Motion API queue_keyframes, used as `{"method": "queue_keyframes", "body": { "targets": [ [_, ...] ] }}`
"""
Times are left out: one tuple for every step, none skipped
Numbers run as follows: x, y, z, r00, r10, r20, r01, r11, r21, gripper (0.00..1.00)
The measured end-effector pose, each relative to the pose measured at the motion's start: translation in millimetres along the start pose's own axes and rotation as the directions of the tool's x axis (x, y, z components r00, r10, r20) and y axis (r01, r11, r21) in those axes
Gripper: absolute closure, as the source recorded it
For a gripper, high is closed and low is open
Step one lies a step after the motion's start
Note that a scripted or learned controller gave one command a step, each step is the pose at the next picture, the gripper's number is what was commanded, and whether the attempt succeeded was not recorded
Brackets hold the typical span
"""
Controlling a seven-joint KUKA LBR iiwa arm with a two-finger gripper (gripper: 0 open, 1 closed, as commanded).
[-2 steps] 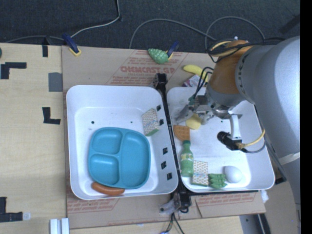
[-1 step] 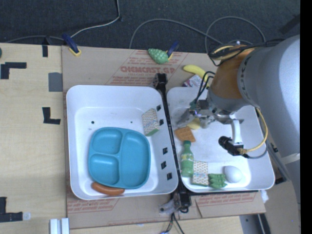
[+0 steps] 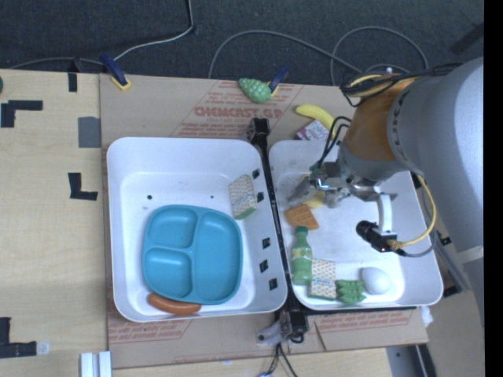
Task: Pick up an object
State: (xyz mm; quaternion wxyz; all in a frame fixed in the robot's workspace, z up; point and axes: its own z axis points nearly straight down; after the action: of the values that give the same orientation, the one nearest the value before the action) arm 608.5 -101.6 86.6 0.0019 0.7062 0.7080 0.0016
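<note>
My gripper [image 3: 321, 188] hangs low over the upper left part of the right bin [image 3: 409, 289], below the orange-banded wrist. Just under it lie a small yellow piece [image 3: 314, 203] and an orange wedge [image 3: 302, 217], too close together to tell whether the gripper touches them. Further toward the front of that bin are a green bottle [image 3: 301, 256], a patterned sponge [image 3: 322, 280], a green leafy toy [image 3: 350, 290] and a white egg [image 3: 375, 280]. The left bin [image 3: 126, 163] holds a blue divided plate [image 3: 192, 254], a patterned sponge [image 3: 243, 195] and an orange sausage [image 3: 173, 305].
A black divider clip [image 3: 258, 129] sits where the two bins meet. Behind the bins, on the cardboard, lie a yellow banana [image 3: 314, 115], a green toy [image 3: 255, 89] and a small packet [image 3: 314, 132]. Cables loop across the back. The arm's bulk covers the right bin's far right side.
</note>
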Motion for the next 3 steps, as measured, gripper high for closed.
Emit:
{"method": "queue_keyframes", "body": {
  "targets": [
    [-5.3, -24.7, -0.3, 1.000, 0.001, 0.002, -0.001, 1.000, -0.002, 0.00],
    [1.8, -37.3, -0.4, 1.000, 0.002, 0.003, -0.002, 1.000, -0.003, 0.00],
    [-0.8, 3.7, 0.4, 1.000, 0.001, 0.000, -0.001, 1.000, 0.001, 0.00]
  ]
}}
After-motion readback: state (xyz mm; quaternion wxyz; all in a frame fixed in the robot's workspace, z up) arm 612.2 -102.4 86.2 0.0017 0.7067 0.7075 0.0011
